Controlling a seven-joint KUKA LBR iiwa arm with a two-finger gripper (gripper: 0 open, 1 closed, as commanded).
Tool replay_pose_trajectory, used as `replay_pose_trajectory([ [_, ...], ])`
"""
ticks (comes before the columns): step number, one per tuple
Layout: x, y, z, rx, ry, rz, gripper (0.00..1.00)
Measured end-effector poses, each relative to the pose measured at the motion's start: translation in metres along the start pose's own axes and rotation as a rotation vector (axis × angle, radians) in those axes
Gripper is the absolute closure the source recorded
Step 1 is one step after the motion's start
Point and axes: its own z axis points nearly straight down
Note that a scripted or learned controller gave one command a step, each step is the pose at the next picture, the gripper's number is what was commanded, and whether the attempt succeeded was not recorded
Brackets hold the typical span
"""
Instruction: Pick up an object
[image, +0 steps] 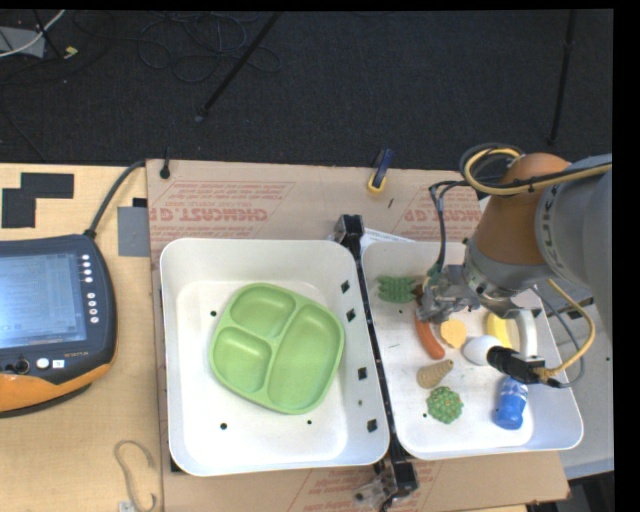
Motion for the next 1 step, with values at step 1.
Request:
replay_pose_trajectory([
  [1,0.0035,0.002,-0.0627,0.009,-0.005,-0.003,1.0],
])
